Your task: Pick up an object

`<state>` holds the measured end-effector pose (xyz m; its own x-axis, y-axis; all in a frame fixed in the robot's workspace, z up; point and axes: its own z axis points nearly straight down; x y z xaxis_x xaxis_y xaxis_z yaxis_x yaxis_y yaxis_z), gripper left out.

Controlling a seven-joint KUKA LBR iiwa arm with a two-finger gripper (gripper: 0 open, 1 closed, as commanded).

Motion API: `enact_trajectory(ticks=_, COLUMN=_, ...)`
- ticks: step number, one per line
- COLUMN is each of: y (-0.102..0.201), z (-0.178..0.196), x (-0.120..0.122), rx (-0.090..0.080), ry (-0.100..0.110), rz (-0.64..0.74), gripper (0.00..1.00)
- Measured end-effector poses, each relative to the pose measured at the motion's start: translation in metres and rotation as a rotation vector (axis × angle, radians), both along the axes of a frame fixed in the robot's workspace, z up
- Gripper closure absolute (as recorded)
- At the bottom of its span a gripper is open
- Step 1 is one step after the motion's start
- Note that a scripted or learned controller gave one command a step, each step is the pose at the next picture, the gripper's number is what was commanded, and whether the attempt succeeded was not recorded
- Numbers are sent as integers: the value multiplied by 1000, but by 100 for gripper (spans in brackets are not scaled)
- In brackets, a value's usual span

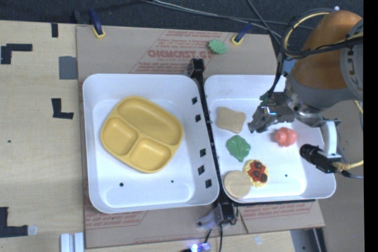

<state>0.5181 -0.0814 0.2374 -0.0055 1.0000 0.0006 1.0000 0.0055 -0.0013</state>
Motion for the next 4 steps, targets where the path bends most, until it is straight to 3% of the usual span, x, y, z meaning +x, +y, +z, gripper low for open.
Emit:
enact_trajectory(ticks=3, y=170, z=-15, x=20, rx=0, ry=2, rz=1, gripper=100)
enact_trajectory(ticks=4, y=167, z=-14, x=20, rx=-1, ry=1, rz=-3, gripper=0)
